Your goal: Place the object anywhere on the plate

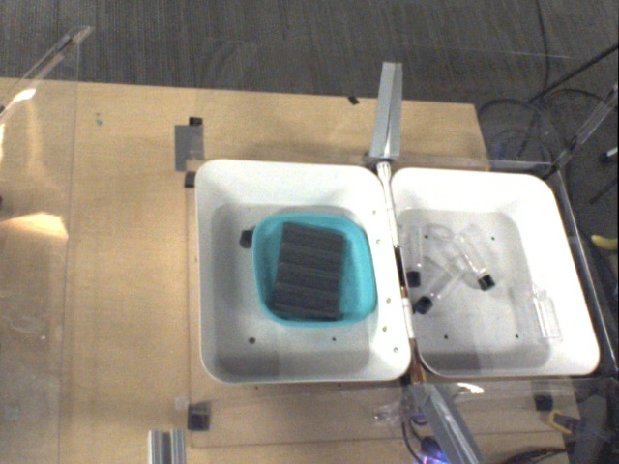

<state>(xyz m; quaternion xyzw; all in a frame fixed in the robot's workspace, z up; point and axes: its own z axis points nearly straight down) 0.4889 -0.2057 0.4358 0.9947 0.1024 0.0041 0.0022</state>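
A teal square plate (360, 276) rests in the left bin (222, 356). On its middle lies a dark grey ribbed block (309, 269), its long side running front to back and slightly tilted. The block sits wholly inside the plate's rim.
The right bin (571, 346) holds several clear plastic tubes with black caps (455, 259) near its left side and a clear piece (545, 312) at its right. A small black item (247, 239) lies just left of the plate. A metal post (387, 114) rises behind the bins.
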